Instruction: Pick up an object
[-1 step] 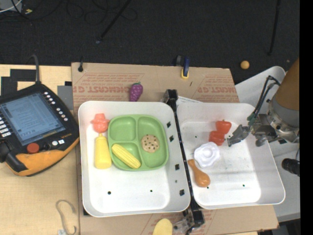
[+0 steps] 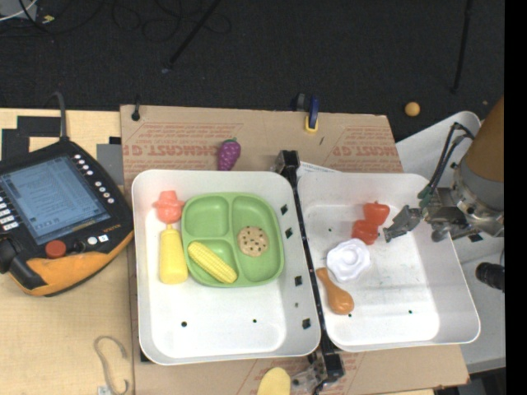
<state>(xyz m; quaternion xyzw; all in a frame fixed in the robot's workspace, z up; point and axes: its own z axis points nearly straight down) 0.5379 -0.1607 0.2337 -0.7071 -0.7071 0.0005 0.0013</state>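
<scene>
Two white bins side by side on a bench. Left bin (image 2: 165, 319): a green plate (image 2: 233, 270) with a cookie (image 2: 253, 240) and a corn cob (image 2: 212, 262) on it, a yellow bottle (image 2: 171, 255) and a pink toy (image 2: 168, 206) just beside. Right bin (image 2: 412, 319): a red pepper (image 2: 372, 221), a white toy (image 2: 348, 260), an orange drumstick (image 2: 335, 293). Gripper (image 2: 401, 222) over the right bin, just right of the red pepper, nothing between its fingers. Open or closed: cannot tell. Purple grapes (image 2: 229, 153) on cardboard behind the bins.
</scene>
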